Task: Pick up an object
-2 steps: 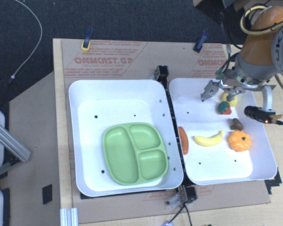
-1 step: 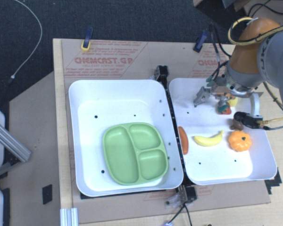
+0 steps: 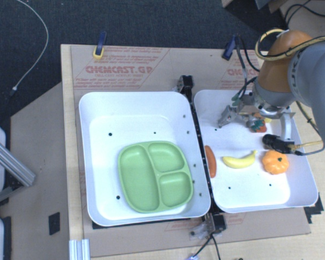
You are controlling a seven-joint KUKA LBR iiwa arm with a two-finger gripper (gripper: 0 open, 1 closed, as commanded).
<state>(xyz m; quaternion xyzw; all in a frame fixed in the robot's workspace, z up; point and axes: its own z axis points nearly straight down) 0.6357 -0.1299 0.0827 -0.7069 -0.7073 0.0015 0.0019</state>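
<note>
Grey end effector (image 3: pixel 254 118), can't tell its state, hovers over a small toy (image 3: pixel 256 125) and might just nudge it away.

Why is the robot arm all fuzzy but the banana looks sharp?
In the camera view, the arm sits close to the lens, so it looks soft and blurry; the banana, the pumpkin and the green tray lie lower and look crisp. Light is even, shadows faint, and the white bins look very bright.
</note>
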